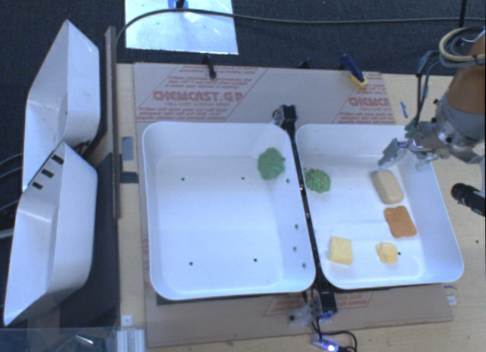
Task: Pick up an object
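Observation:
My gripper [405, 153] hangs over the far right part of the right bin [357, 134], just beyond a beige bread-like block [388, 187]. Nothing shows in its grasp. In the same bin lie an orange-brown slab [400, 221], a small yellow lump [387, 253], a yellow cube [341, 250] and a green leafy piece [317, 181] near the left wall. A second green leafy piece [271, 163] rests in the left bin [175, 191], at its far right side.
A black divider clamp [287, 115] sits between the bins at the far edge. Two spare white bins [57, 191] lean at the left of the bench. The arm's grey wrist [463, 111] and cables stand at the right.

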You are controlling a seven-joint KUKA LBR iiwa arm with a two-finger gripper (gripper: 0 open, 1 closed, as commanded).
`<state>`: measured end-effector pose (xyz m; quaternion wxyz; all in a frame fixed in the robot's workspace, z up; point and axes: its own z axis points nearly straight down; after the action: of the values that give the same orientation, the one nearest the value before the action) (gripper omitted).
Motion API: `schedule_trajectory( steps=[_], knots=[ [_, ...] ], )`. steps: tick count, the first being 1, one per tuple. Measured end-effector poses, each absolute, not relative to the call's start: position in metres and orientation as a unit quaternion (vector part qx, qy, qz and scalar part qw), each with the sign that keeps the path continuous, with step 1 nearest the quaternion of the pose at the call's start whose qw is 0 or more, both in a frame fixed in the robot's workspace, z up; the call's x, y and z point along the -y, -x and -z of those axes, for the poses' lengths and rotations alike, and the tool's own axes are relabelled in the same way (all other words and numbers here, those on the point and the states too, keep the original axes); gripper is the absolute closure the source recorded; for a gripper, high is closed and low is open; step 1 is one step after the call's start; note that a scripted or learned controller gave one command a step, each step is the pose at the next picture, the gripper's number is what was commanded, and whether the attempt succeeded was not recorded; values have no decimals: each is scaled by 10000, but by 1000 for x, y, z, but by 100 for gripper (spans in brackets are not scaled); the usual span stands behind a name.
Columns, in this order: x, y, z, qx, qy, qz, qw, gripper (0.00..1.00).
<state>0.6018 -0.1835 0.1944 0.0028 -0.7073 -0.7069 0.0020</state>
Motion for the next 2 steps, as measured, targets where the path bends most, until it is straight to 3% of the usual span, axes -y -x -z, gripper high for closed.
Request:
schedule_trajectory(
  steps=[1,2],
  knots=[
    [183,-604,-199,7073,7069,3,-5,0],
    [173,-600,-145,7075,7067,-8,14,0]
  ],
)
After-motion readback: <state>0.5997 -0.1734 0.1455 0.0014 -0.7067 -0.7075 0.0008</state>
